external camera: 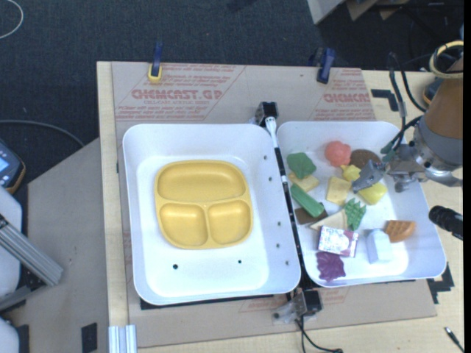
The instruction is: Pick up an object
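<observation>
the gripper [370, 176] hangs low in the right bin [434, 259], directly over a yellow toy piece [374, 192]; whether its jaws are apart or together cannot be told. judged step: the approach to a grasp, with nothing seen held. the next move likely calls for a straight descent and a close on one piece (neighbours crowd in: a red ball [338, 153] off to one side, a green leafy toy [355, 213] just past the yellow piece). legible print on the board [184, 87]: "chemcast gp".
</observation>
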